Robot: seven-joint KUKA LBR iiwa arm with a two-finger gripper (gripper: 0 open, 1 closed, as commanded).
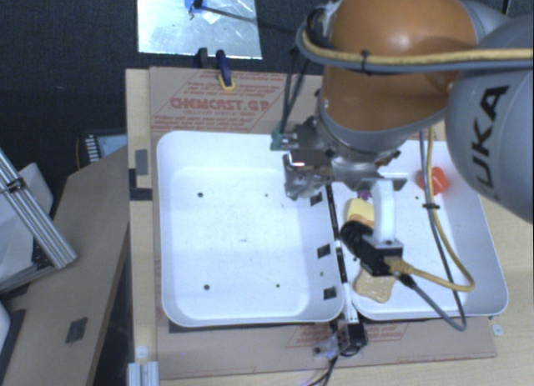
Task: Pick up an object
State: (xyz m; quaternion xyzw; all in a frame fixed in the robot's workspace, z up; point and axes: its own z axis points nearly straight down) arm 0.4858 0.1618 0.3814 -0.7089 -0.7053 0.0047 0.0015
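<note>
Whether the gripper [302, 177] was spread or pinched I could not tell; the tan piece [375, 288] in the right bin [484, 259] looked light, flat, best nipped across its edges

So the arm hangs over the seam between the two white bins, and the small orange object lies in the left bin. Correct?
One slip: the small orange object lies in the right white bin, near its far edge, not the left white bin. The camera view shows it. The grey-and-orange arm does hang over the seam.
</note>
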